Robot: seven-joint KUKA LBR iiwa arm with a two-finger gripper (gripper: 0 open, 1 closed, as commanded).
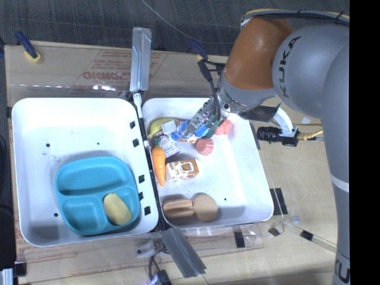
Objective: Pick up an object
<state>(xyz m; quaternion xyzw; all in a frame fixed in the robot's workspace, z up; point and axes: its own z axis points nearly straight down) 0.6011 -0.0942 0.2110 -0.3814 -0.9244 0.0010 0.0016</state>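
Pincer (205,122), grip state unclear, hangs over cluttered right bin (249,177) on cardboard-covered bench (172,61).

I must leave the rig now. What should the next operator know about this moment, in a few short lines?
Gripper: low over the far part of the right bin; fingers unclear, nothing seen held.
Right bin: carrot, banana, small carton, pink cupcake, two brown bread-like pieces.
Left bin: blue divided tray with a potato.
Done: approach. Left: grasp and lift one object.
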